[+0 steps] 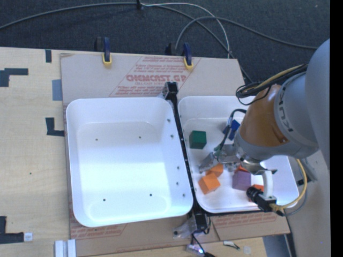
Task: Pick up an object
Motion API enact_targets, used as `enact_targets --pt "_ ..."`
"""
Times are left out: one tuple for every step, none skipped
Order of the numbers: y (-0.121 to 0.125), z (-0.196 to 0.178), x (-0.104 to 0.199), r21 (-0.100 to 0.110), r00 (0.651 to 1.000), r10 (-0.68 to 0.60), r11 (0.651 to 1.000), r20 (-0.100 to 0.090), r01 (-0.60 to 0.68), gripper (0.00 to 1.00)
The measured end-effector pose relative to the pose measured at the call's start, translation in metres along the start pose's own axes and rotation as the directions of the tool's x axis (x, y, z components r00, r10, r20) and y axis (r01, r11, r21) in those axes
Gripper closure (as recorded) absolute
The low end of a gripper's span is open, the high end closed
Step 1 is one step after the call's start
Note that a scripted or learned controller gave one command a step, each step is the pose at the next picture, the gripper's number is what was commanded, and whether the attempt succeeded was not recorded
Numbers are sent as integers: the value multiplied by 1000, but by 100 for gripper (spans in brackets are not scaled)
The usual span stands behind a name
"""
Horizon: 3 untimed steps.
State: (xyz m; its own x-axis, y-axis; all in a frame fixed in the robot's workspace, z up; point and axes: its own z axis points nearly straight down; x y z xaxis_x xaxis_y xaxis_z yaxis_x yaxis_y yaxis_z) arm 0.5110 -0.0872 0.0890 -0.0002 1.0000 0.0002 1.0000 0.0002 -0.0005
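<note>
Down in the right-hand shallow white plastic bin (206,103) the grey arm's two-finger gripper (214,162) hangs low with its metal fingers (206,166) spread apart, nothing visibly clamped between them. Its tips sit just above a small orange block (216,170), with a second orange block (209,183) just below, so one of these looks like the pick target. A dark green cube (198,138) lies apart toward the bin's far end, with bare floor around it. A purple block (241,180) rests near the wrist, partly shaded by it. The orange pieces lie close to the black divider (179,138) between the bins, which leaves little room on that side. The left white bin (72,143) offers open room
</note>
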Motion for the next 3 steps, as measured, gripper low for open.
enact_targets --pt "1 -10 0 -1 1000 0 1000 0 0 100" --pt "19 -103 81 -8 1000 -8 1000 -2 8 100" --pt "-8 -116 161 0 1000 -8 1000 -2 8 100"
